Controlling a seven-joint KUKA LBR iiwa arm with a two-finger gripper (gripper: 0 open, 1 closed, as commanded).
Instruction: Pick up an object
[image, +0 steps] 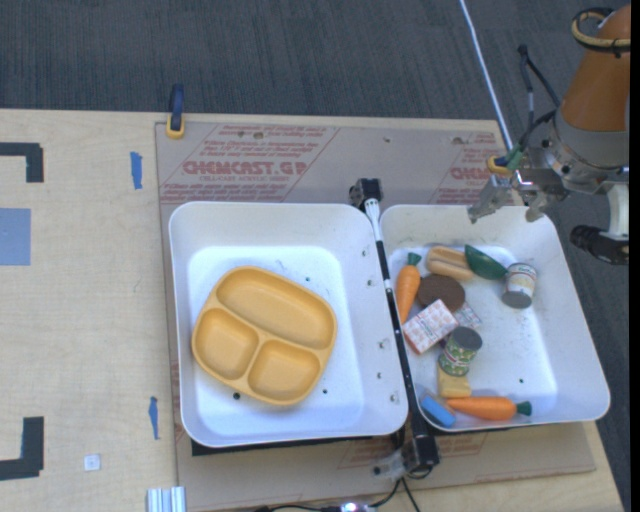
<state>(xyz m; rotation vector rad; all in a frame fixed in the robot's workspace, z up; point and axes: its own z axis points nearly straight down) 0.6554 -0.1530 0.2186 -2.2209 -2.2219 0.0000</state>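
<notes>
My gripper (508, 207) hangs over the far rim of the right bin (570, 330), its two fingers spread apart and open with nothing between them. Below it in that bin lie a hot dog bun (449, 262), a dark green vegetable (486, 262) and a small silver can (518, 284). Further toward the front are an upright carrot (407, 290), a brown disc (441, 293), a red-and-white packet (430, 326), a green-labelled can (461, 351), a yellow block (453, 384) and a second carrot (486, 407) beside a blue piece (436, 411).
The left bin (190, 240) holds a yellow divided plate (263, 334). A black divider clip (366, 190) sits where the bins meet at the back. Both bins rest on a cardboard sheet (260, 160) on the wooden bench.
</notes>
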